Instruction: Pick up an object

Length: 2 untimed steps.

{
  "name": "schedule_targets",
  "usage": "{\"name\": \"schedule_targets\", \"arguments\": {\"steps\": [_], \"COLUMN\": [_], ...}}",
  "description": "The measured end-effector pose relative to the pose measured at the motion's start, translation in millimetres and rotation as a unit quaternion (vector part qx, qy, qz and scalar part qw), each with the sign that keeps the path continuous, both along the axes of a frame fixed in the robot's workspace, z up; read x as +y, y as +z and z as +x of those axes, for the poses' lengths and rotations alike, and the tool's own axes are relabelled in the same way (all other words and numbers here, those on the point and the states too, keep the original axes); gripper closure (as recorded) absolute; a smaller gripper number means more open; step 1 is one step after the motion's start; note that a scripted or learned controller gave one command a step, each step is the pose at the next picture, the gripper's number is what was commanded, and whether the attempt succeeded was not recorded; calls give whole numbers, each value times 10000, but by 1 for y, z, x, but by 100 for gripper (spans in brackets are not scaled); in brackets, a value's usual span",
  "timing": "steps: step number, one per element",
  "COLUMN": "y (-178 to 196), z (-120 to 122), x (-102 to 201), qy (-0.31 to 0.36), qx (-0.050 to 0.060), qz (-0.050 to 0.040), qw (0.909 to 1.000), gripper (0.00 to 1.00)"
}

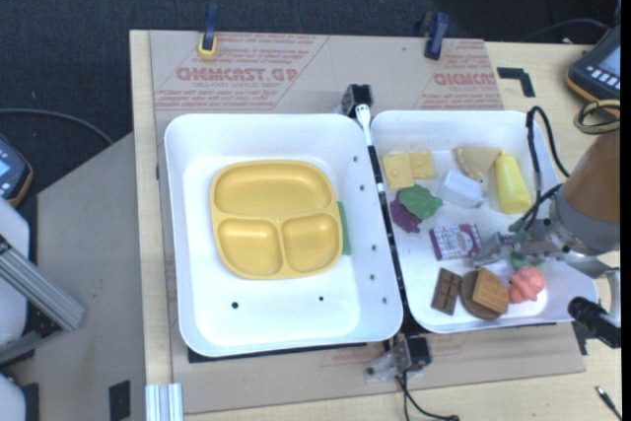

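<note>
Gripper (515, 249): low in the right bin (430, 125), near its right side; whether it is spread or closed cannot be told, and nothing is visibly held.
Nearest thing: pink toy (527, 284), just below the tool.
Also close: purple-and-white packet (456, 241), to its left.
Judged need: a short drop toward the pink toy.

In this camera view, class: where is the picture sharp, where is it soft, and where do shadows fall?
Camera view: even light; yellow plate sharp; tool slightly soft over the right bin; faint shadows beside the toy foods.
</note>
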State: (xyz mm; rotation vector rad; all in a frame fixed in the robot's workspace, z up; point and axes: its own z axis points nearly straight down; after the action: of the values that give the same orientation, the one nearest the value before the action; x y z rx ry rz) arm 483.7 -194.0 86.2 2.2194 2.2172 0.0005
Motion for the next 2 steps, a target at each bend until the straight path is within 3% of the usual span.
{"name": "schedule_targets", "arguments": {"steps": [1, 2], "y": [14, 66], "z": [2, -5], "x": [-3, -11], "qy": [-13, -4], "qx": [-58, 1], "qz": [-45, 2], "qw": [10000, 10000], "gripper": [100, 100]}}
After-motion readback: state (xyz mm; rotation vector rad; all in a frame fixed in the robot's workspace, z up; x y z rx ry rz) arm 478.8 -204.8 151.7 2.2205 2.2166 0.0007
